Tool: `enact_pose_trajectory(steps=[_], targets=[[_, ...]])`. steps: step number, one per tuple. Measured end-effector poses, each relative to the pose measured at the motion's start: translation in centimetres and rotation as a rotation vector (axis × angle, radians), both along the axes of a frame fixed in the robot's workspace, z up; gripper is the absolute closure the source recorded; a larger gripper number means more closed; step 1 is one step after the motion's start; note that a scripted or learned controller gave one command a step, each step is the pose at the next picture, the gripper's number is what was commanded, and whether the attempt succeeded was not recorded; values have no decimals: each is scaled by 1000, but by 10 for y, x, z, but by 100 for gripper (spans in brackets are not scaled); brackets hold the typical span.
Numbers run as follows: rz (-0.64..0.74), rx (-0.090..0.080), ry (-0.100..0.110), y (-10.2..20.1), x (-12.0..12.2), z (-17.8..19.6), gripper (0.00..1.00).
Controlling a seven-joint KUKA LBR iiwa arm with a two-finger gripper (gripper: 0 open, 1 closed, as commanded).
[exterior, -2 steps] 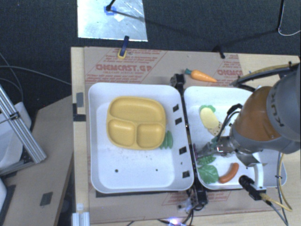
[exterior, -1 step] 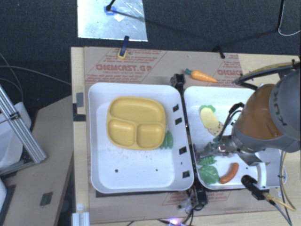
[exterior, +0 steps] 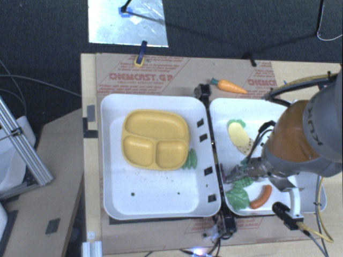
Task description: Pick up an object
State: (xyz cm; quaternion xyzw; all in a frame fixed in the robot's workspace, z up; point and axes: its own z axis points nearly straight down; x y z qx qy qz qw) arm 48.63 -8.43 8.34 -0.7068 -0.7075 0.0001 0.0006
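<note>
Where the right bin [exterior: 257,107] sits, claw [exterior: 236,174] over green toy [exterior: 237,196], sausage [exterior: 260,197] beside

Even, bright overhead light is seen; glare marks a foil sheet [exterior: 127,14], detail is slightly soft, shadows faint.

Grey KUKA iiwa arm [exterior: 328,127]: rounded, smooth-cast housing, matte finish. Broad orange band [exterior: 289,135] encircles the barrel-shaped section above the wrist. Thin black cables [exterior: 261,133] loop along the band's nine o'clock side. Dark metal two-finger gripper assembly [exterior: 239,173] at the nine o'clock end, small parts indistinct. A faint dark marking shows on the grey casing, illegible.
</note>
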Motion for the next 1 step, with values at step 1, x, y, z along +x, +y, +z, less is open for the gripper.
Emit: enact_pose_trajectory(steps=[1], targets=[[1, 0, -3, 0, 1, 11, 100]])
